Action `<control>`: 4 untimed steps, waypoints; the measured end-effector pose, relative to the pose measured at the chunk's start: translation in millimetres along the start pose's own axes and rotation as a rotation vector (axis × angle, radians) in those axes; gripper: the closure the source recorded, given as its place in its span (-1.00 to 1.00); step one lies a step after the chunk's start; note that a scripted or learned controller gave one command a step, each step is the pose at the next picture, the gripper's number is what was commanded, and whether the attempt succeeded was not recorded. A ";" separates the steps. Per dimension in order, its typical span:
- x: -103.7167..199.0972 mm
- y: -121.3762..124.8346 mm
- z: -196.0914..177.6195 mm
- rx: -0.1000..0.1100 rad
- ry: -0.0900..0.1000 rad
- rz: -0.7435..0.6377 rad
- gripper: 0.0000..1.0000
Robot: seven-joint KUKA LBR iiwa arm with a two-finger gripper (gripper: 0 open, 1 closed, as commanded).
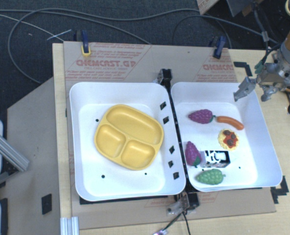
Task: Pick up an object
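Fingers (pixel 255 92) spread wide, holding nothing, hover over the right bin's (pixel 267 146) far corner; next, descend toward the carrot (pixel 230 122).

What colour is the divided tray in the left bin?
Yellow: the divided tray shows plainly in the camera view.

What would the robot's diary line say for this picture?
gripper: open, above right bin's far right rim, holding nothing | right bin: two purple grapes, green grapes, hot dog, pizza slice | left bin: yellow divided plate
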State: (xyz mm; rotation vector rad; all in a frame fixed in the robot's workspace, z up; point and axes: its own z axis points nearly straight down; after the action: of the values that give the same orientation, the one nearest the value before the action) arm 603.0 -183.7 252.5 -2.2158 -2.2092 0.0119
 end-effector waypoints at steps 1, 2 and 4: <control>0.7 2.3 -7.8 -0.013 -0.003 -0.003 -1.00; -1.7 0.5 34.7 -0.009 -0.002 -0.003 -1.00; -5.3 -3.1 152.2 -0.010 -0.002 -0.003 -1.00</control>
State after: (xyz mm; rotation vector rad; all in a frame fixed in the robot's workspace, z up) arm 597.7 -188.5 100.3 -2.2187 -2.2182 0.0025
